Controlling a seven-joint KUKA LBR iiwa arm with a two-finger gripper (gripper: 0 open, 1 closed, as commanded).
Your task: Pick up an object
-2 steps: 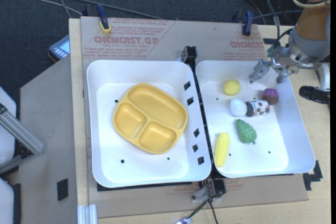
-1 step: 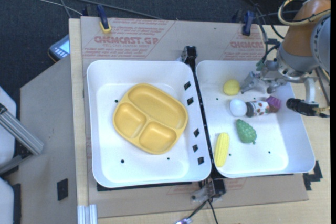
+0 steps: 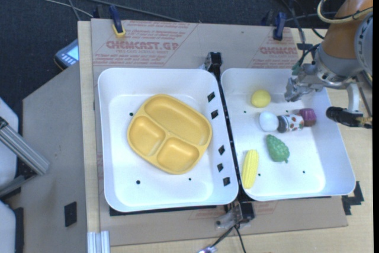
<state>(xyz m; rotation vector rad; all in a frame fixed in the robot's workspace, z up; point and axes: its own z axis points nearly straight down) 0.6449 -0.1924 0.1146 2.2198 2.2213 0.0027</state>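
The right bin [image 3: 314, 183] holds several small items. A yellow ball [image 3: 260, 98] lies near its back left, with a white egg-shaped piece [image 3: 268, 121] just in front of it. A small bottle [image 3: 296, 121] with a purple cap lies on its side beside the white piece. A green lumpy piece [image 3: 276, 148] and a yellow corn cob [image 3: 250, 168] sit nearer the front. My gripper [image 3: 294, 90] hangs low at the bin's back right, a little right of the yellow ball and above the bottle, with nothing seen in it.
The left bin [image 3: 112, 145] holds a yellow three-compartment tray [image 3: 170, 133]. A black divider [image 3: 220, 121] runs between the bins. Clamps [image 3: 116, 23] stand at the cardboard's back edge. Cables trail on the dark floor behind.
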